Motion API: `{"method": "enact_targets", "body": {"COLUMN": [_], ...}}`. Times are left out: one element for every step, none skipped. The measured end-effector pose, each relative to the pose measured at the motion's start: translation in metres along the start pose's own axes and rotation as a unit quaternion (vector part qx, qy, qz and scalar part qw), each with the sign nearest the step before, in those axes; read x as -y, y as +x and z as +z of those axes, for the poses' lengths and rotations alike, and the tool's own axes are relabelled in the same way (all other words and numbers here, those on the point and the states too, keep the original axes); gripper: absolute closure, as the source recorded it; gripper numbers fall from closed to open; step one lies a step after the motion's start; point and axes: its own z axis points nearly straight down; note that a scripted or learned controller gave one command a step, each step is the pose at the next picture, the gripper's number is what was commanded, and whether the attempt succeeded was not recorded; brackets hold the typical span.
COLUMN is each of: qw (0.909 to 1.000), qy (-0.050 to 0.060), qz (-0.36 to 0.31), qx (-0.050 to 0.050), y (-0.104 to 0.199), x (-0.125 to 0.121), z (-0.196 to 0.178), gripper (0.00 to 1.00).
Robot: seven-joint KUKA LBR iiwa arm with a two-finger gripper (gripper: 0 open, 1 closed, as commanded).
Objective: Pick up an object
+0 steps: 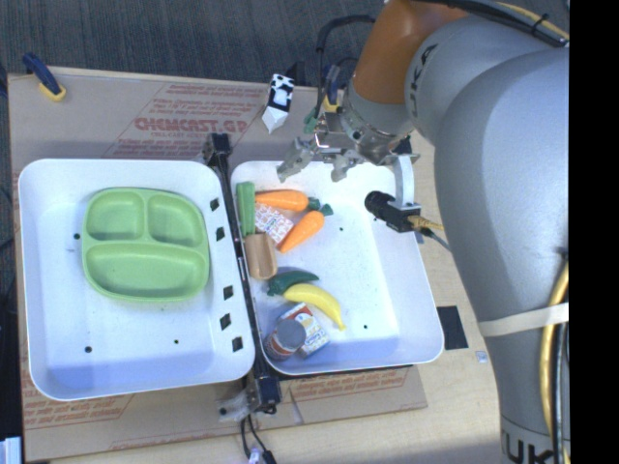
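The hand (317, 162) is hovering over the far edge of the right bin (406, 288), fingers spread open, nothing sitting between them. The toy food is lying bunched along the right bin's left side. Two orange carrots with green tops: one (282, 200) lying flat near the far wall, the other (304, 229) slanting just below it, the two nearly touching. A green stick-shaped piece (246, 208) is standing along the divider next to a small printed packet (271, 222). A tan cylinder (259, 255) is sitting below those. A yellow banana (320, 303) with a dark green piece (290, 280) at its upper end is curving toward the near side. A small can with a printed label (293, 335) is resting at the near-left corner. The left bin (48, 356) is holding a light green divided plate (145, 244) with three compartments. Both bins are sitting on the cardboard-covered surface (145, 114).
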Motion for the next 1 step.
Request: {"method": "enact_targets", "body": {"qw": [1.0000], "qy": [0.000], "qz": [0.002], "qx": [0.001], "y": [-0.0028], "x": [0.0138], "z": [0.1128], "gripper": [0.00]}}
